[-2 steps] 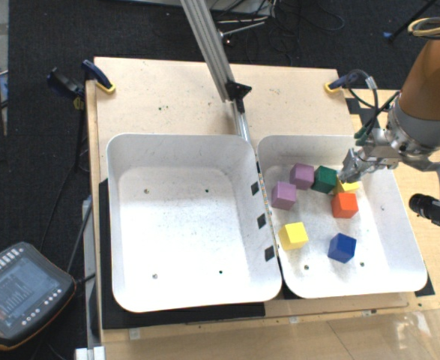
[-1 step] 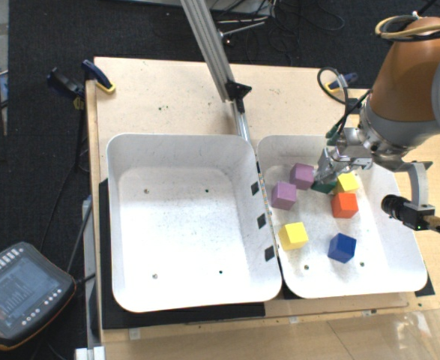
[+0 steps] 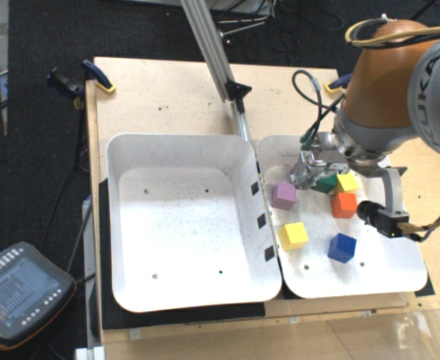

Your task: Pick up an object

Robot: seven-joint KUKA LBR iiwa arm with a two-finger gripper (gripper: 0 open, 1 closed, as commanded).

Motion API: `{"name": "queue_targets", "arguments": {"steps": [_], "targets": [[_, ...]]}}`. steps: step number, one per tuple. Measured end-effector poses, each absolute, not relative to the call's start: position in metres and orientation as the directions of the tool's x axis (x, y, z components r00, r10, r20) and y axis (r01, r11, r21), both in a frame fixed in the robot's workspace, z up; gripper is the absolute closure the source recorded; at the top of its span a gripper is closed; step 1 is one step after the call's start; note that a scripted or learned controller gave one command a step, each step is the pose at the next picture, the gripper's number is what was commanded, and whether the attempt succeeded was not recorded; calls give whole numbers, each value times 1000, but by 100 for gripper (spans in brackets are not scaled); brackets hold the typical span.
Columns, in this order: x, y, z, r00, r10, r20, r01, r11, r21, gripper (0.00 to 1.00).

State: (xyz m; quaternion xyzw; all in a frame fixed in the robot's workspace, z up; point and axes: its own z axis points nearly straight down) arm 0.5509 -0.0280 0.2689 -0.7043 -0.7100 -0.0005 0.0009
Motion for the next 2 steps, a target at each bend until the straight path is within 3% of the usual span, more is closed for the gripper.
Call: {"name": "queue_targets", "arguments": {"steps": [2], "targets": [[543, 70, 256, -7, 1000, 1, 1000, 7, -2, 100]]}}
